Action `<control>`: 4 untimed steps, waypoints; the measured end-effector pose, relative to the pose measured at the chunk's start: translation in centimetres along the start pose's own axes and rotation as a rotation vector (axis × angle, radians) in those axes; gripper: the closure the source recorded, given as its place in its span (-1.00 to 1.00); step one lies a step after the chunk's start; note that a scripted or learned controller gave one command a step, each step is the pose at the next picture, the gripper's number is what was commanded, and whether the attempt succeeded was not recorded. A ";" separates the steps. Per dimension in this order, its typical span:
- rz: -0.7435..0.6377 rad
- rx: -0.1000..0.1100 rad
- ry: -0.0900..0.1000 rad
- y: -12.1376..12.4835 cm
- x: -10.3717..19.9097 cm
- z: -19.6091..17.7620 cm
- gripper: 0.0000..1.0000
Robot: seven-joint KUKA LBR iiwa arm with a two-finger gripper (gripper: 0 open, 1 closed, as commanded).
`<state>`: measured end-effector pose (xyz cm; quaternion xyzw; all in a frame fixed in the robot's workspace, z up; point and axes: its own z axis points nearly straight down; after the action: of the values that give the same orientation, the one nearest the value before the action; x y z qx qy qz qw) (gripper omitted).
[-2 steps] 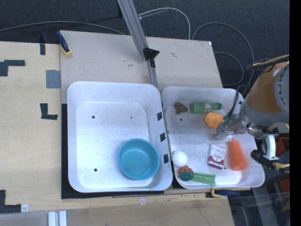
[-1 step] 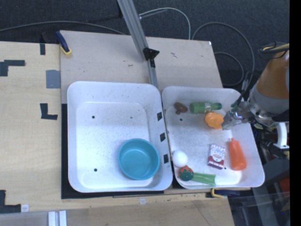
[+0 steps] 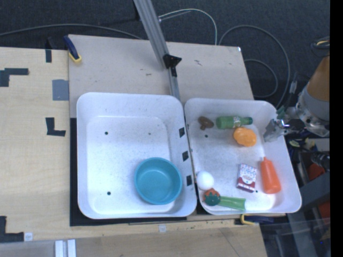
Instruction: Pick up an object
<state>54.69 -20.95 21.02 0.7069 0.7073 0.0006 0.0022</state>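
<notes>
Gripper (image 3: 274, 128) at right bin's (image 3: 225, 107) far-right rim, nothing seen held, open/closed can't tell; blue bowl (image 3: 157, 180) in left bin (image 3: 96, 103)

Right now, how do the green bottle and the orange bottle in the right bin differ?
The green bottle lies crosswise near the far wall of the right bin; the orange bottle lies lengthwise along the bin's right side, nearer the front. The green bottle lies right next to the orange fruit; the orange bottle lies beside the small red and white box. Both lie on their sides in the same bin.
</notes>
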 end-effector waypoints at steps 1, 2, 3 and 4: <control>-0.002 0.000 0.001 0.0 0.2 -4.3 1.00; -0.005 0.005 0.003 1.2 4.4 -3.6 1.00; -0.005 0.005 0.003 2.0 9.0 -2.7 1.00; -0.007 0.004 0.004 3.8 14.7 -3.4 1.00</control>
<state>58.49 -6.28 24.40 0.7043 0.7099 0.0006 -0.0008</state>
